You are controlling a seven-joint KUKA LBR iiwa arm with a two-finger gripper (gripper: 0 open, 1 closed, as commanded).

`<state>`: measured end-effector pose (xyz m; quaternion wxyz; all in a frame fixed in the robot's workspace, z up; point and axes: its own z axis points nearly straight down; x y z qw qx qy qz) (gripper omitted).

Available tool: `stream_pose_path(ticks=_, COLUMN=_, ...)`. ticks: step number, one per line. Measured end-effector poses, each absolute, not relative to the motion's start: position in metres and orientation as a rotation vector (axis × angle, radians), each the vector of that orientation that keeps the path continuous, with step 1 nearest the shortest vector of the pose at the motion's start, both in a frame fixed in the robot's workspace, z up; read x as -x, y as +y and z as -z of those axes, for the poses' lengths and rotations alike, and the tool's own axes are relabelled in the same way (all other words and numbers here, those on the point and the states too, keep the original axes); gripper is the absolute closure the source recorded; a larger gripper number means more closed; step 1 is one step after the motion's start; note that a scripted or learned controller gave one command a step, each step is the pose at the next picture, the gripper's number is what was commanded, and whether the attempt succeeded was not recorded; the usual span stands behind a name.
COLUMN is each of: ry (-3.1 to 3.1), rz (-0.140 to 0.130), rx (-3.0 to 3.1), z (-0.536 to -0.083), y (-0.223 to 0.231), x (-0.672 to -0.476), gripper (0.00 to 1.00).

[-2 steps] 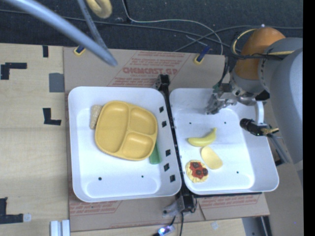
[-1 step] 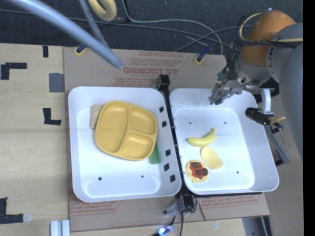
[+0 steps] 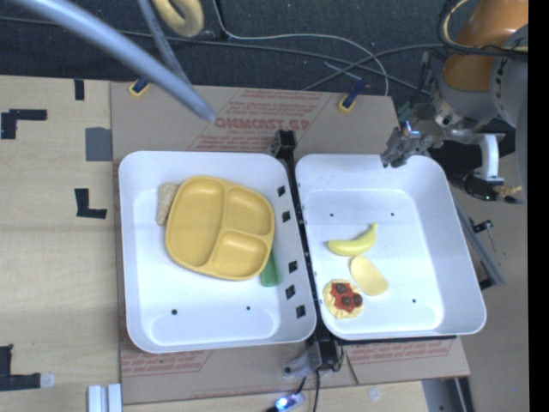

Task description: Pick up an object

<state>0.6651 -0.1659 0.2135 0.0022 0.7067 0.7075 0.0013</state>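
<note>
The gripper [image 3: 397, 154], its state I cannot tell, hangs at upper right; better descend straight over the banana [image 3: 352, 243].

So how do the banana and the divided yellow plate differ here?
The banana is small, curved and slender; the divided yellow plate is broad and flat with compartments. The banana lies in the right bin, the plate in the left bin, over a green item. Both are yellow.
</note>
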Motion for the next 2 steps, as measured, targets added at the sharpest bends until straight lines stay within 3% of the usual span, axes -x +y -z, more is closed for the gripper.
stream_pose_path(ticks=1, ry=2.221, rz=-0.003, rx=-2.217, z=-0.277, y=-0.167, x=-0.666, gripper=1.00)
stream_pose_path(ticks=2, ry=2.228, rz=0.003, rx=-2.220, z=-0.259, y=-0.118, x=-0.643, gripper=1.00)
